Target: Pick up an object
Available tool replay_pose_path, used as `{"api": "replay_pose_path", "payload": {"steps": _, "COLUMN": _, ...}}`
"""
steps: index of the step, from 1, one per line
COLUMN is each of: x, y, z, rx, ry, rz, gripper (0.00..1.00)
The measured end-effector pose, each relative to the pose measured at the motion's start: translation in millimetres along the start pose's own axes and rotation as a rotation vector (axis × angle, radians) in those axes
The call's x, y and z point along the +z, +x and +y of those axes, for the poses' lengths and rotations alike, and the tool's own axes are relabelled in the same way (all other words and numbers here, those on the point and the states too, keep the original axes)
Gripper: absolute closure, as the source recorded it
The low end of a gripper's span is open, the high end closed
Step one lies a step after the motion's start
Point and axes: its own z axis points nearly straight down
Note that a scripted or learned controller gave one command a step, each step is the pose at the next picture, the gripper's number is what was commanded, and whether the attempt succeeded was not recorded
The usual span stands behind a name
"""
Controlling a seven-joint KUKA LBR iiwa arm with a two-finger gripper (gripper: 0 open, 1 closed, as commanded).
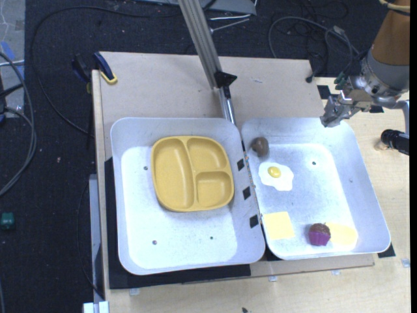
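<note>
The gripper (333,117) hangs over the far right corner of the right white bin (365,194), I cannot tell its grip, and the flat fried egg toy (275,176), long side left-right, lies well left and nearer.

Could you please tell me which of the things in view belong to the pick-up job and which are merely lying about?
Belonging to the job:
hand, over the right bin's far rim
fried egg
brown ball
cheese slice
purple piece
pale yellow slice

Just lying about:
yellow divided plate in the left bin
cables on the floor
</note>
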Motion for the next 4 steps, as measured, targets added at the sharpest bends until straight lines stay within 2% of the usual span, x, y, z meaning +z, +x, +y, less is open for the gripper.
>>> {"api": "replay_pose_path", "payload": {"steps": 2, "x": 20, "y": 123, "z": 3, "rx": -0.007, "ry": 0.007, "rz": 0.004, "gripper": 1.00}}
{"api": "replay_pose_path", "payload": {"steps": 3, "x": 33, "y": 171, "z": -2, "rx": -0.004, "ry": 0.008, "rz": 0.003, "gripper": 1.00}}
{"api": "replay_pose_path", "payload": {"steps": 4, "x": 30, "y": 227, "z": 3, "rx": -0.006, "ry": 0.004, "rz": 0.004, "gripper": 1.00}}
